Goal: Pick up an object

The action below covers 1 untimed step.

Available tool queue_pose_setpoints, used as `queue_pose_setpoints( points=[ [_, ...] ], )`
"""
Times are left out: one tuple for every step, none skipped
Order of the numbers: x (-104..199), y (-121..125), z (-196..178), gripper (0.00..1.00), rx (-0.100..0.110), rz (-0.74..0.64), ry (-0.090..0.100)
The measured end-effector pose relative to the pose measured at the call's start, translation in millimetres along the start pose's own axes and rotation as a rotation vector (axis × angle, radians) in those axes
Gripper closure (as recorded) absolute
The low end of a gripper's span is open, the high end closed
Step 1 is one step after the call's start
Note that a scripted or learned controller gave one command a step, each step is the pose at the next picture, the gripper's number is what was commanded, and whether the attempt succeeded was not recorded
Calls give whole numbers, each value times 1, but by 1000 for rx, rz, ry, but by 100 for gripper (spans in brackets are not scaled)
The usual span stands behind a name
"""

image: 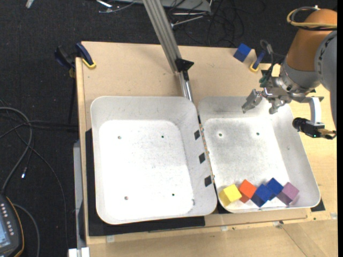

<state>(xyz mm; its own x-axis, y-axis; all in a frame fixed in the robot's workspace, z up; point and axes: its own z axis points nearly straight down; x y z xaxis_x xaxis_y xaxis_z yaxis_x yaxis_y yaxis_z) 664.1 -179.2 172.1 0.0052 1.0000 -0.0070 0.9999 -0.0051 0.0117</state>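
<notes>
5 small cubes sit bunched in a row along the bottom edge of the right bin (300, 159), lower right of the frame: yellow cube (231, 194), orange cube (247, 189), 2 blue cubes (268, 191) pressed together, and purple cube (289, 193). All look like plain matte blocks, each touching or nearly touching its neighbor. The purple one lies nearest the bin's lower right corner, the yellow nearest the divider between the bins. The row hugs the bin's bottom wall, so there is little room below it (plenty of bare white floor above it).

Left bin (107, 122) fills the center left of the frame, floor bare white with speckles.

Gripper (261, 101) hangs at the upper right, over the top rim of the right bin, well apart from the cubes. Its 2 fingers are spread, nothing between them. The arm's orange band (313, 23) sits above it at the frame's right edge.

A separate blue block (243, 52) lies on the wooden bench (134, 68) outside the bins, upper right, beside a clamp (258, 60). Another clamp (80, 55) sits at the bench's upper left corner. A grey metal pole (161, 25) slants down from the top center to the gap between the bins.
</notes>
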Motion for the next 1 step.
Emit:
queue_pose_setpoints(
  points=[
    [11,6,82,0,17,-9,8]
  ],
)
